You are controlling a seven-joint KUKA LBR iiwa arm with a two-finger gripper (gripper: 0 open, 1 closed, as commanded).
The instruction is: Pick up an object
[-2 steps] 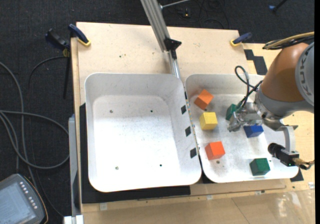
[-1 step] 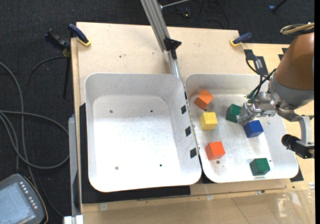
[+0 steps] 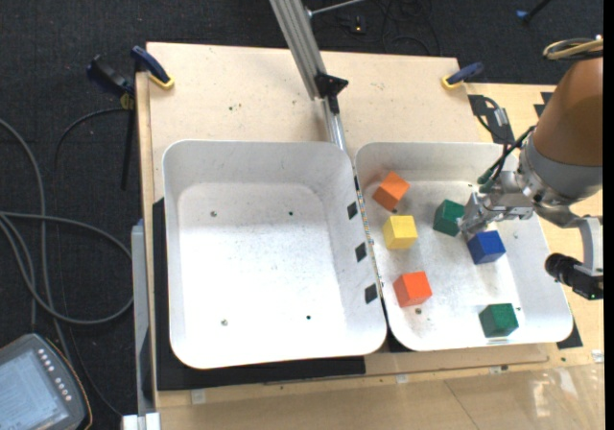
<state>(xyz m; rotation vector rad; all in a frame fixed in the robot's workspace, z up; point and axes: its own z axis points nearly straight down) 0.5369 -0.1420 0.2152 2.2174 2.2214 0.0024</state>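
Blue cube [image 3: 487, 247] sits at four o'clock in the right bin [image 3: 537, 322], just below the gripper [image 3: 474, 219], whose grip state I cannot tell; seemingly the approach step, next needing a descent centred over it.

**Background stuff around the setup**

Pale wooden table [image 3: 249, 92] on dark carpet [image 3: 58, 15]. Blue-yellow clamps at far left [image 3: 153, 68] and far right [image 3: 462, 75] corners. Grey metal pole [image 3: 293, 20] slants in from far side. Pendant screen [image 3: 38, 385] near left.
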